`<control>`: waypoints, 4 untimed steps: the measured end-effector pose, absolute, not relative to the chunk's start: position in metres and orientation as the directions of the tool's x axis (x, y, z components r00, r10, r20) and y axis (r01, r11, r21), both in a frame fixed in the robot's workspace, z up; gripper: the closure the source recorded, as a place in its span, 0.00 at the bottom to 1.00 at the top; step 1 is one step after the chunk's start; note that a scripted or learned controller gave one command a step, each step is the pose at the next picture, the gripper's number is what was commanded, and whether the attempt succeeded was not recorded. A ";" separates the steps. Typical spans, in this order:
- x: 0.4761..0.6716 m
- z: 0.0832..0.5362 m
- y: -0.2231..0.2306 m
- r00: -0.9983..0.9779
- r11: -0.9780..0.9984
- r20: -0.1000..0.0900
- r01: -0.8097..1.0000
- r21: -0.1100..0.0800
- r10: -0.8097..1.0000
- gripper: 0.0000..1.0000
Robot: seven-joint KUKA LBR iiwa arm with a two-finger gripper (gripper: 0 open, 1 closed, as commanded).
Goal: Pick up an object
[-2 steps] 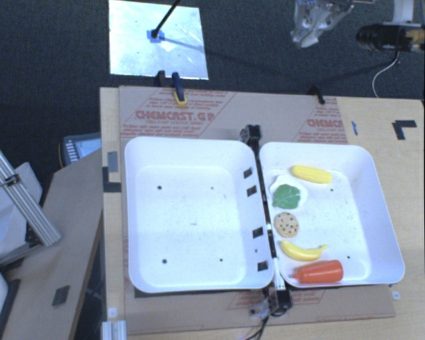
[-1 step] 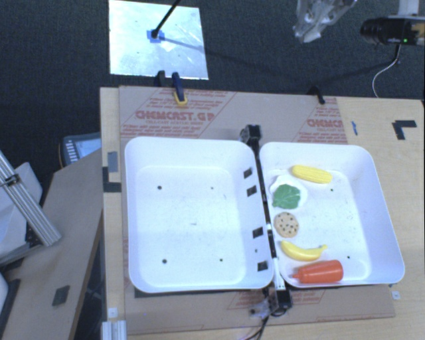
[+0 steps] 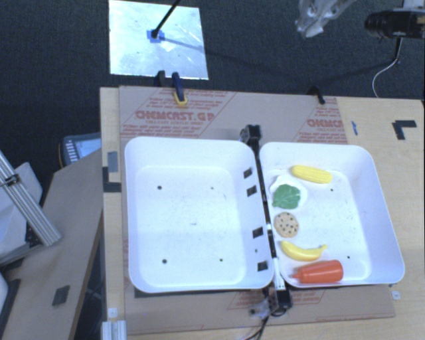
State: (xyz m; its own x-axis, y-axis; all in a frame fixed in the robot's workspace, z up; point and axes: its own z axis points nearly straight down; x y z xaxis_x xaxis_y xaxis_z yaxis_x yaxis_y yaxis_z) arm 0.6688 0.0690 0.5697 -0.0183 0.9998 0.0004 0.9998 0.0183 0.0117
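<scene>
Gripper point(image 3: 317, 16) is sitting at the top edge of frame, blurred and partly cropped; can't tell how the pincer is standing. It's hanging over dark floor, well apart from both bins, with nothing visibly in it.

All objects are lying in the right bin point(image 3: 382, 199), bunched along its left side near the divider. Corn cob point(image 3: 311, 174) is lying toward the back. Green leafy piece point(image 3: 287, 196) is sitting on something white that's hard to make out. Cookie point(image 3: 286, 224) is lying just in front of it. Banana point(image 3: 303, 250) is lying nearer the front, and the red-orange piece point(image 3: 319, 271), possibly a carrot or sausage, is resting against the front wall. Items are lying close together but mostly apart; banana and red piece are nearly touching.

Left bin point(image 3: 189, 149) is showing only small dark specks on its floor. Black clips point(image 3: 252, 191) are running down the seam between the bins. A shiny sheet point(image 3: 158, 40) is lying on the floor behind the bench, and a yellow clamp point(image 3: 179, 99) is gripping the board's back edge.
</scene>
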 end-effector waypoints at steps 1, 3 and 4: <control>0.669 0.581 0.069 -0.023 0.023 0.001 1.000 0.014 1.000 1.00; 0.669 0.604 0.070 -0.032 0.032 0.000 0.999 0.020 0.999 1.00; 0.669 0.615 0.070 -0.036 0.036 0.000 0.999 0.022 0.999 1.00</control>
